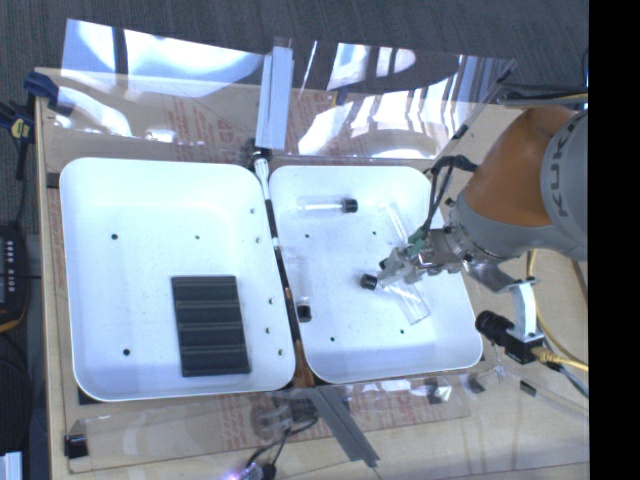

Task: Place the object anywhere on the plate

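- Left white bin (150,198): dark ribbed rectangular plate (210,324) lies flat, the destination.
- Right white bin (330,348): clear plastic tube with a black cap (328,206) rests loose near the far wall (probably the object); gripper (392,272) hangs low nearby; I cannot tell its state.

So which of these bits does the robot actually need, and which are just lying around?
For the job: gripper; clear tube beside it; dark ribbed plate.
Lying about: second tube; small black piece.

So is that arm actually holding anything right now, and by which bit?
It cannot be told. The gripper sits low in the right bin over a clear tube with a black cap.
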### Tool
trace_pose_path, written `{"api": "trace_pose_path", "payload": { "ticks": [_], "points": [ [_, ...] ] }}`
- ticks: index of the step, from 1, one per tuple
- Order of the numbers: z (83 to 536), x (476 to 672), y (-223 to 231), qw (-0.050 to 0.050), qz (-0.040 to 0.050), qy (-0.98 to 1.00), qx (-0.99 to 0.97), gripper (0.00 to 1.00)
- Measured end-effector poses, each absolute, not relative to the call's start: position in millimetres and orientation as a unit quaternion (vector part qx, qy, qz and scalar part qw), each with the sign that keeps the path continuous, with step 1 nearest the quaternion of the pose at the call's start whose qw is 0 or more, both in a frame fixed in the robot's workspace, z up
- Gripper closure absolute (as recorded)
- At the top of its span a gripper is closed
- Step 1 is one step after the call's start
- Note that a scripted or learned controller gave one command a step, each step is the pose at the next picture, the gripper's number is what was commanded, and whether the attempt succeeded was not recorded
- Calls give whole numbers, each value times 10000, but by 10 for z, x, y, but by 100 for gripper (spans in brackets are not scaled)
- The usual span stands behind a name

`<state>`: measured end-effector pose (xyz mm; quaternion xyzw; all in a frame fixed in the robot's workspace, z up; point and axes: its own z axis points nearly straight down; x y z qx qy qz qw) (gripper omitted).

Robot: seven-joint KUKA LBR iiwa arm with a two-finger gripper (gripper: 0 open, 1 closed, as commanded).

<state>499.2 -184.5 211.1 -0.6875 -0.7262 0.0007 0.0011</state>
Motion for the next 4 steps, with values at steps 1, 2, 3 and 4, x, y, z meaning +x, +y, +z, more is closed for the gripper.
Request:
{"api": "trace_pose_path", "payload": {
  "ticks": [1,2,3,4],
  "points": [
    [1793,5123,-1045,18,10,-7411,-6714,100],
    [1909,5381,-133,18,10,-7058,-7084,100],
    [930,5000,1160,13,-6,-6077,-7942,100],
    [935,5016,1159,-7,-26,-6081,-7939,0]
  ]
}}
